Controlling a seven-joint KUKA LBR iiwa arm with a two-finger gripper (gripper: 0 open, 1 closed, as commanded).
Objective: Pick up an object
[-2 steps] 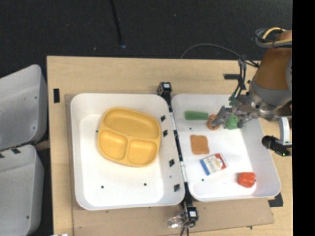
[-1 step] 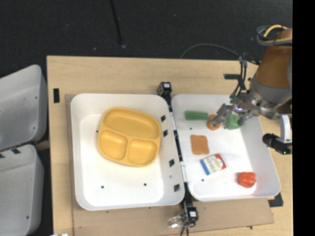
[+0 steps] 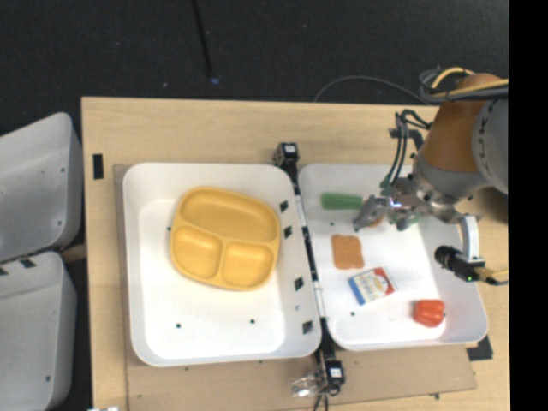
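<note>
Hovering fingers (image 3: 387, 213) above right bin (image 3: 454, 332); small carton (image 3: 371, 286) print unreadable.

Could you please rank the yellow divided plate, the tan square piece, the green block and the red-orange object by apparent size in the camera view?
1. Yellow divided plate, by far the largest.
2. Tan square piece.
3. Green block and red-orange object: these look about alike, so I would not rank them.

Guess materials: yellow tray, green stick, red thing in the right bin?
Yellow tray: looks like moulded plastic, smooth satin sheen, rounded compartments. Green stick: probably plastic or foam, flat matte colour; too small to be sure. Red thing: likely glossy plastic toy food, with a bright highlight on top.
</note>
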